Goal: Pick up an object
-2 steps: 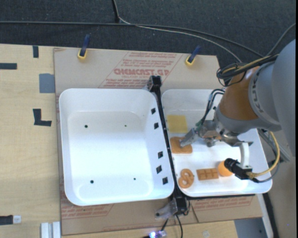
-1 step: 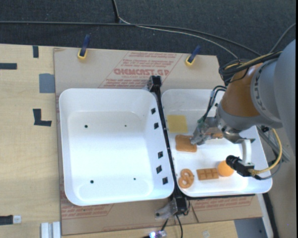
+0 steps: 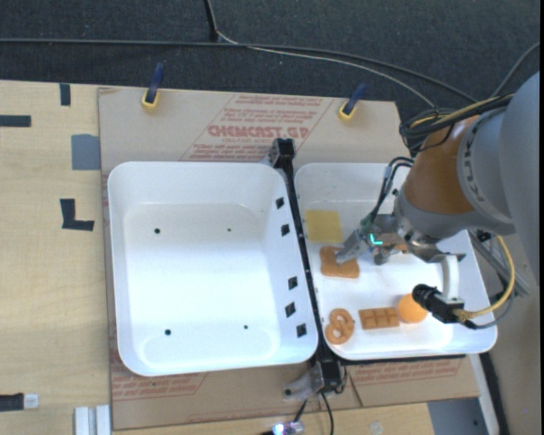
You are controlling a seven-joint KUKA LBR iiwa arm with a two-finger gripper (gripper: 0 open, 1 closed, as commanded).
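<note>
Target item: the orange-brown toast-like piece (image 3: 339, 264), lying flat on the floor of the right bin (image 3: 344, 178), close to the divider (image 3: 295, 243) between the two bins. The gripper (image 3: 352, 254) sits at the piece's 2 o'clock edge, one fingertip apparently touching its upper surface. Whether the fingers are spread or closed cannot be told, and no object is seen between them.

Assessment: for a sound grasp the fingers should straddle the piece across its short side and press to the bin floor before closing, since the piece is thin.

Surroundings: a pale yellow square (image 3: 324, 225) at 12 o'clock, a pretzel (image 3: 340, 325) at 6 o'clock, a brown waffle bar (image 3: 377, 319) and orange ball (image 3: 411, 310) towards 4 o'clock.
</note>
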